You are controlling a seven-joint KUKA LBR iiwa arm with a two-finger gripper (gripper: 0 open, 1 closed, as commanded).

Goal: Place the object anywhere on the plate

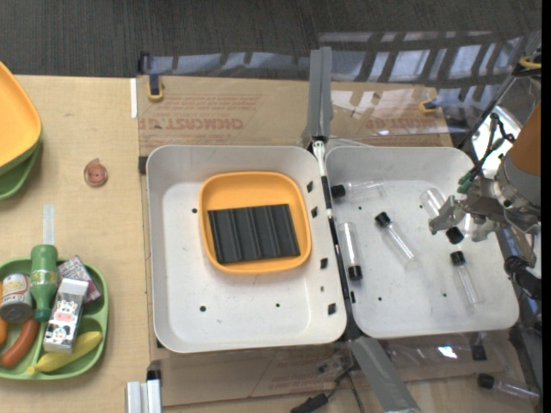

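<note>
**A:** Test tubes are the likely objects here, several clear ones with black caps, lying loose in the right bin. One test tube lies on a slant near the bin's middle. A second tube lies along the left wall, and a third tube lies toward the right side. Another clear tube rests near the bin's top left.

**B:** Where is the plate?

**A:** The plate is orange, squarish with rounded corners, and sits in the upper middle of the left bin. A dark ribbed mat lies flat on it. None of the tubes is on the plate.

**B:** And the arm?

**A:** It reaches in from the right. The pincer hangs over the right part of the right bin, close above the third tube. Its metal fingers blur together against the clear plastic, so I cannot tell whether they are spread or closed, and I see nothing clearly held between them.

**B:** Which step is this, then?

**A:** My judgement is the picking stage, with the carry across not yet begun. The next move calls for a firm grip on one tube, which is smooth, round and apt to roll. Then comes a lift clear of the walls between the bins, a move leftward, and a release over the plate.
</note>
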